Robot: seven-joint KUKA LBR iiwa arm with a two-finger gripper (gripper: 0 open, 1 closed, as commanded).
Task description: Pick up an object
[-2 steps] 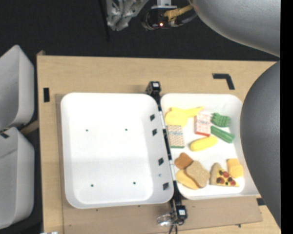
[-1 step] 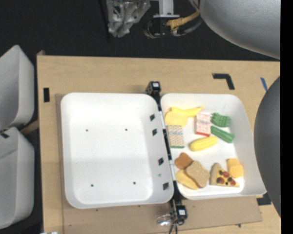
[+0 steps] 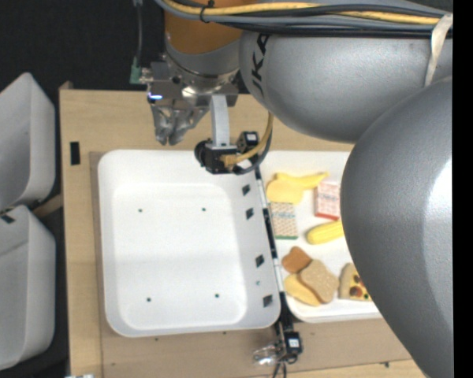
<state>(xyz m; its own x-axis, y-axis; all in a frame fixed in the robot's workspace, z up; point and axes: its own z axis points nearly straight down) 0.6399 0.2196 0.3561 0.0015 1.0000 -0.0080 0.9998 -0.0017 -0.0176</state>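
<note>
1. Two fingers hang from my gripper (image 3: 171, 126) at the far edge of the left bin (image 3: 126, 305), just past its back rim; they seem drawn close together with nothing between them, so I hold nothing
2. Above them sits my wrist with its orange band (image 3: 213, 6), and a yellow cable (image 3: 315, 8) runs across my grey arm, which covers much of the right side
3. A black fitting (image 3: 219, 156) sits on the rim between the bins, just beside my fingers
4. Below me the left bin shows its bare white floor with a few small dark dots
5. Everything worth picking lies in the right bin (image 3: 331, 312), well apart from my fingers: a yellow banana-shaped piece (image 3: 293, 186), a red and white box (image 3: 328, 199), a small green-patterned packet (image 3: 283, 219), a yellow lump (image 3: 325, 232), and brown bread-like slices (image 3: 311, 278) near the front
6. Judging by that, I am at the very start: no object chosen, no approach made
7. Next I must cross the divider to the right bin, spread my fingers, and descend over one piece that stands free of its neighbours; the yellow lump looks least crowded
</note>
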